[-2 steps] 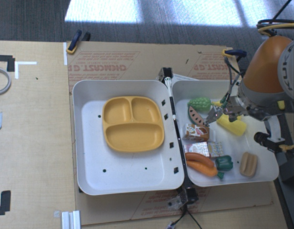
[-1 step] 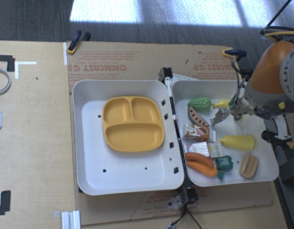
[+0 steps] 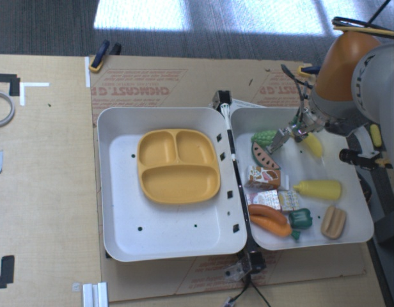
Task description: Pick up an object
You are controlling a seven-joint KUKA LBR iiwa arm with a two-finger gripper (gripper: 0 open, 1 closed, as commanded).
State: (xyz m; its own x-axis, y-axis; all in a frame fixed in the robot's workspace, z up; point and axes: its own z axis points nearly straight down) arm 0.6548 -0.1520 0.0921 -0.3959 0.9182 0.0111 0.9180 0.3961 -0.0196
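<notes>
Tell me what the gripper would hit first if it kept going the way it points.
Probably the watermelon slice: the gripper angles down-left toward it, with a green item beside that line. Depth is unclear.

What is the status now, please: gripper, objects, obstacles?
Gripper low over right bin, nothing seen between fingers. Green toy and watermelon slice beside it. Toys crowded; yellow plate alone in left bin.

I see the toy food heaped in the right bin point(image 3: 360, 190), beside the yellow divided plate point(image 3: 178, 165). A watermelon slice point(image 3: 265, 156) lies nearest it; a hot dog bun point(image 3: 333, 222) lies farthest.
</notes>
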